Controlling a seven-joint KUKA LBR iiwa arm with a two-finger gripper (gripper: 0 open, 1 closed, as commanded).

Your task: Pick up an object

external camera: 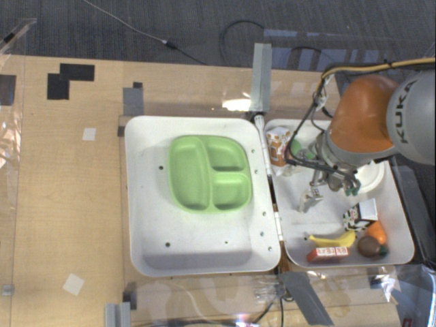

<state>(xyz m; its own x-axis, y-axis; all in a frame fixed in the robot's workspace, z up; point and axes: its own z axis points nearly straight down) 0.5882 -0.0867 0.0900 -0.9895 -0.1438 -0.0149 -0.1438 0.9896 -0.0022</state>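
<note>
The gripper (312,197) is hanging narrowly parted and empty, the banana (332,238) lying crosswise just below-right.

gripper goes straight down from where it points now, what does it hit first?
Probably bare floor of the right bin. The gripper points down at open white space left of the banana; depth is hard to judge.
</note>
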